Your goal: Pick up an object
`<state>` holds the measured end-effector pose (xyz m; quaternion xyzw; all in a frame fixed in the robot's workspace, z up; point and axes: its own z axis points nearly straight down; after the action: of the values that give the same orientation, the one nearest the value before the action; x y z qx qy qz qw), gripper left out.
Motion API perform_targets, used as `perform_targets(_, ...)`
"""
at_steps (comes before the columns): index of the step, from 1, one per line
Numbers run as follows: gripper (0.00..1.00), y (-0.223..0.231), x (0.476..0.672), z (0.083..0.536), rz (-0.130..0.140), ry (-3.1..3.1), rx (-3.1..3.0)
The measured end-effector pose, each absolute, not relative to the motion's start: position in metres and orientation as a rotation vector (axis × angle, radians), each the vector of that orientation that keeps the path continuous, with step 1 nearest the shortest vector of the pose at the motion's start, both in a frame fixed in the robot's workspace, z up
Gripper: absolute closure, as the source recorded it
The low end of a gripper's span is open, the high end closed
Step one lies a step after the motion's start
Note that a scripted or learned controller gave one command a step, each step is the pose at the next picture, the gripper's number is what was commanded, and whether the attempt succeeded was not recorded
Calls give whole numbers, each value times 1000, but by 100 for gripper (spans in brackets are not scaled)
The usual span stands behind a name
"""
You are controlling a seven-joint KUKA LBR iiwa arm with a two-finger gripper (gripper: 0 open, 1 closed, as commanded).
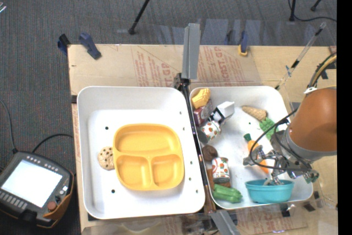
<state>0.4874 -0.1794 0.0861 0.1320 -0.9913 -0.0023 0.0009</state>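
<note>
Gripper [276, 175] positioned above teal bowl [269, 191], right bin [275, 97].
Gripper state: cannot tell. Bowl sits at the bin's near right corner; yellow divided tray [148, 163] and cookie [106, 158] occupy the left bin [132, 99].

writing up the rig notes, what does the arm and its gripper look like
The arm shows as a rounded orange band above a grey wrist section. Thin black cables loop around the wrist. The gripper below is dark metal, small and cluttered with fittings.
</note>
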Motion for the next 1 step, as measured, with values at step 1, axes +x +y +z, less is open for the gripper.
perform_targets(1, 0, -154, 494, 86, -7, -3103, 475)
